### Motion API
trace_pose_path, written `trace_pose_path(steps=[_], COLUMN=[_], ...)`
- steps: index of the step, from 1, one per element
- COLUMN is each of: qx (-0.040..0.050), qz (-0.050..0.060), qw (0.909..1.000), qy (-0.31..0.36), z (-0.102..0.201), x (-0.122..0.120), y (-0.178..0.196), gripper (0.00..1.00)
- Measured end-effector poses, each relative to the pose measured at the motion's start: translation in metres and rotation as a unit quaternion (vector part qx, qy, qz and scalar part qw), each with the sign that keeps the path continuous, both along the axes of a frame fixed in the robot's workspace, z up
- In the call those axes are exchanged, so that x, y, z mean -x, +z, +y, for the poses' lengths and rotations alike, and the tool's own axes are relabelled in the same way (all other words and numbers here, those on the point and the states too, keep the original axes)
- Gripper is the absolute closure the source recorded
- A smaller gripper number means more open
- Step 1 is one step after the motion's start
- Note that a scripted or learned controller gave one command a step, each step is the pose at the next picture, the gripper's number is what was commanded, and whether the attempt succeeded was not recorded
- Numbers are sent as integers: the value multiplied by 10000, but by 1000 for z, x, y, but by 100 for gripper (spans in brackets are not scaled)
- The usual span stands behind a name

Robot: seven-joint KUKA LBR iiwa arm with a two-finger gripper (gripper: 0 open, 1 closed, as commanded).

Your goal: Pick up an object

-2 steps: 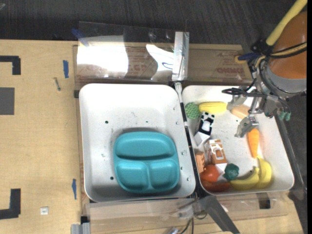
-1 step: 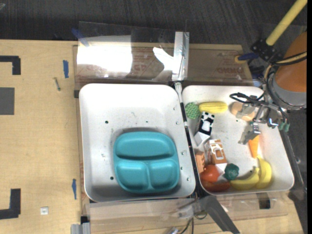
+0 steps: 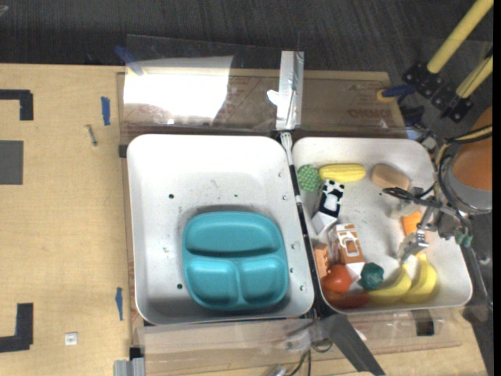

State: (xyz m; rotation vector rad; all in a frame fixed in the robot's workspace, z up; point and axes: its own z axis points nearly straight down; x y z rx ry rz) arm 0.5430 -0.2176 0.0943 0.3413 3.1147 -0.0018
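Note:
The right bin point(image 3: 376, 146) holds several toy foods. A yellow corn cob point(image 3: 342, 172) and a green ball point(image 3: 308, 178) lie at its far left, with a tan bread roll point(image 3: 389, 176) further right. A black-and-white carton point(image 3: 331, 198) and an orange-and-white box point(image 3: 347, 244) sit along the left side. A red tomato point(image 3: 337, 280), a teal ball point(image 3: 372, 273) and yellow bananas point(image 3: 409, 282) lie at the near side. My gripper point(image 3: 417, 237) reaches in from the right, low over the bin's right half, just above the bananas and beside a small orange piece point(image 3: 410, 222).
The left bin point(image 3: 156, 171) holds a teal divided plate point(image 3: 235, 258). A clear plastic sheet point(image 3: 196, 92) and a metal divider post point(image 3: 290, 88) stand behind the bins. Yellow-and-black stands point(image 3: 454, 45) rise at the back right. The wooden bench point(image 3: 55, 233) stretches left.

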Motion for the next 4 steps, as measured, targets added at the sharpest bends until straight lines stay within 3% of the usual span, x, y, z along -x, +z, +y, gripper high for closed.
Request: trace_pose_path(steps=[1, 2, 3, 4], qx=[0, 31, 18, -13], qz=[-13, -98, -46, 2], qw=[9999, 9999, 9993, 9997], qy=[-122, -113, 366, 238], z=[-5, -5, 25, 61], x=[-8, -13, -2, -61], y=[-5, 9, 159, 145], gripper=[0, 100, 100, 100])
